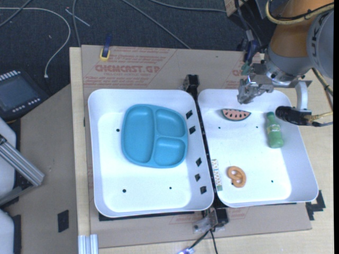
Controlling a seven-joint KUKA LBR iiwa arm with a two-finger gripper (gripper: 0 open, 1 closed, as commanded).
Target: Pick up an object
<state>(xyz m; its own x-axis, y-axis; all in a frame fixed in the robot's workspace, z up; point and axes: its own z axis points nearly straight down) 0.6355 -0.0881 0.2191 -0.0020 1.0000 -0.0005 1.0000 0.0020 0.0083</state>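
So the gripper [247, 97], can't tell if it's spread or pinched, hangs over the right bin's [296, 187] far edge, with the watermelon slice [235, 114] lying crosswise just near-left of it.

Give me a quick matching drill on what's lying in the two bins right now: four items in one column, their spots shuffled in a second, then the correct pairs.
Items:
1. blue divided plate
2. watermelon slice
3. green bottle
4. pretzel

Places:
A. right bin, near its right wall
B. right bin, far end, just below the gripper
C. left bin, around the middle
D. right bin, near end, toward the divider between the bins

Pairs: 1-C, 2-B, 3-A, 4-D
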